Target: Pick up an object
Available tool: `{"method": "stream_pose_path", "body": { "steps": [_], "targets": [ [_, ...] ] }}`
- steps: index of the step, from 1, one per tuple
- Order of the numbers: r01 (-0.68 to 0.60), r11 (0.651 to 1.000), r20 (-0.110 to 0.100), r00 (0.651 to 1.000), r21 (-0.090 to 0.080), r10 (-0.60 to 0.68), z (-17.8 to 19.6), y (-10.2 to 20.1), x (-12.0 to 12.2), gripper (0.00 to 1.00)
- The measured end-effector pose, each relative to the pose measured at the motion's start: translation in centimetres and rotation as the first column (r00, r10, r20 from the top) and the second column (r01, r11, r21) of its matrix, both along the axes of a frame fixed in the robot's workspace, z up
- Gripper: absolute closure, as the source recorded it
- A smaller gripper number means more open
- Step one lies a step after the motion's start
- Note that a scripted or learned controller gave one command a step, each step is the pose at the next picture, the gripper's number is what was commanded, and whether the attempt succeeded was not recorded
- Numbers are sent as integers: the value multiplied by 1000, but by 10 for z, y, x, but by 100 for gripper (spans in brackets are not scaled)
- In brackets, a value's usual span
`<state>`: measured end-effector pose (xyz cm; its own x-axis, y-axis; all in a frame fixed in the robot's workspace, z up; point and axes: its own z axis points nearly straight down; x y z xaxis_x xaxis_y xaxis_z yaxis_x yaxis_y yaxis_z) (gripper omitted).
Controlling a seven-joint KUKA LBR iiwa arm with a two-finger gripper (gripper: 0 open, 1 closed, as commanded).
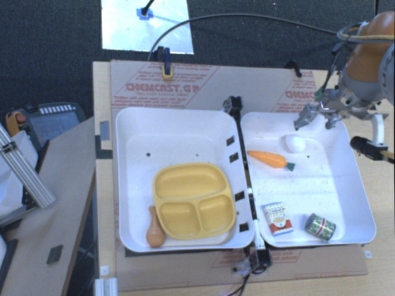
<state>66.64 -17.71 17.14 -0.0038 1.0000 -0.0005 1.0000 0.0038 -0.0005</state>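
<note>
Two-finger gripper (316, 117) hangs over the back edge of the right shallow white plastic bin (361, 193), fingers spread apart with nothing between them. It sits above and just right of the small white egg-shaped object (295, 143), not touching it.

Candidates in the right bin:
- white egg, near the back
- orange plastic carrot with green tip (268, 159), just in front of the egg, lying across the bin
- small red-and-white carton (278, 218), front of bin, lying flat
- green-labelled tin can (320, 226), on its side, front right

The left shallow white plastic bin (129, 165) holds a yellow three-compartment plastic tray (192, 199) and a tan wooden spoon-like piece (154, 230) against the tray's left edge.

Risks, as I judge them:
- Egg looks like the nearest target. It's round and smooth, so off-centre jaws will likely squirt it out sideways.
- It sits close to the carrot, so a finger could land on the carrot, nudge both, and close on air.
- The gripper is near the back wall, so a straight descent may clip the rim.
- The can on its side will probably roll if touched on the curve.
- The flat carton gives the fingers little edge to get under.
</note>
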Motion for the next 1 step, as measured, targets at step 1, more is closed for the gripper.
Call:
{"method": "stream_pose_path", "body": {
  "steps": [1],
  "targets": [
    [-2,1000,0,1000,1,2,-49,11,2,0]
  ]
}}
